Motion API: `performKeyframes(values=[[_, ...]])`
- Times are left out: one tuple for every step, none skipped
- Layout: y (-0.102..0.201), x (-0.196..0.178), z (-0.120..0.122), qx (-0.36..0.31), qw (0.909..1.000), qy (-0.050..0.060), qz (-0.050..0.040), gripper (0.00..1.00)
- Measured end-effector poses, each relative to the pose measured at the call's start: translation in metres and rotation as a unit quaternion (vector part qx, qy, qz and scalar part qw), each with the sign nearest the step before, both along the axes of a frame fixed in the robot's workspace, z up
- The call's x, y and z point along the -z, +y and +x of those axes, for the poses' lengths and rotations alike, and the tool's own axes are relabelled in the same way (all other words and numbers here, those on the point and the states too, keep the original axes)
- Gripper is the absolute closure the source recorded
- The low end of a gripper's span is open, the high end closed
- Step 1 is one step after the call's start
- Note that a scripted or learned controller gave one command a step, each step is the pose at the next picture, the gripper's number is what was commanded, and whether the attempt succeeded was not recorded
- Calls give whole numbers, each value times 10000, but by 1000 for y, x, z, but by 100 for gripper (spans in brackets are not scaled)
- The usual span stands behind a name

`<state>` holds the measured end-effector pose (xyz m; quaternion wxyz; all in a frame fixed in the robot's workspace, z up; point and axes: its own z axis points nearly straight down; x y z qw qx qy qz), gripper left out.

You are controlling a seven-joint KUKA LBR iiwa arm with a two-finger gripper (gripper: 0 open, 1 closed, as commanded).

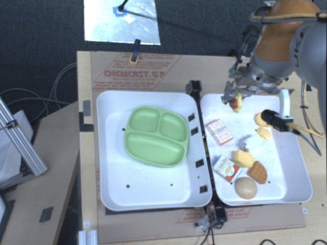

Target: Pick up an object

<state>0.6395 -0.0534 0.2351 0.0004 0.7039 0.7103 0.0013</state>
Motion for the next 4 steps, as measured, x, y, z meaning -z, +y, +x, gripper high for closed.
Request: performKeyframes(values=[[54,-6,2,2,10000,5,1,100],[103,-8,10,16,10000,-2,-3,100],[148,3,20,6,10000,-3,-1,100],[144,21,11,38,10000,7,-8,100]])
